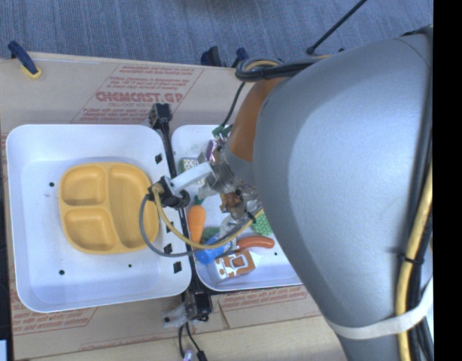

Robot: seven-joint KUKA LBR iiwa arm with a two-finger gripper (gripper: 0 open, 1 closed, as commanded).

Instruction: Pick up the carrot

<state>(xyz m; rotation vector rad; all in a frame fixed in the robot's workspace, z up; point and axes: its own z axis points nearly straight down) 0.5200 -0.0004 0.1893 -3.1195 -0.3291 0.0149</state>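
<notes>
1 carrot (196, 223) | right bin (187, 145) | long axis vertical, tip down | fingers (229, 201): cannot tell

Lying in the right bin (203, 275): a small orange carrot (196, 223), short and stubby, tapering toward its lower end. Pointing roughly up and down in the camera view, close to the bin's left wall. Sitting just beside a blue piece (208, 256) at its lower tip, with a yellow cable (152, 235) curving past.
</notes>
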